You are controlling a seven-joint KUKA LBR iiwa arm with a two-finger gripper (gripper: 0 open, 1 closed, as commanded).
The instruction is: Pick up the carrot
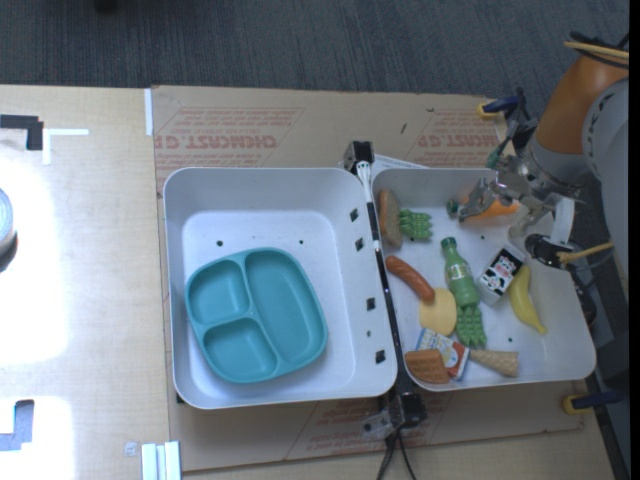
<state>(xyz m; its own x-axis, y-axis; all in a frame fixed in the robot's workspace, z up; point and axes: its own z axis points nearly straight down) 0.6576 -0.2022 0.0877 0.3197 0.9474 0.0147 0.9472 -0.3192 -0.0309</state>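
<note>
Carrot [497,207]: we see it at the upper right, at the far wall of the right bin [585,343].
Gripper [488,202]: at the carrot; we cannot tell its state.
Step well done: we judge a straight lift wise, clear of the green bottle [461,273] and banana [524,298].

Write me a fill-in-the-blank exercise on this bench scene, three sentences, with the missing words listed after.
1. The teal divided plate lies in the ____ bin of the camera view.
2. The carrot lies near the far wall of the right bin, close beside the ____.
3. The green bottle lies between the sausage and the yellow ____.

Missing words: left; gripper; banana
</note>
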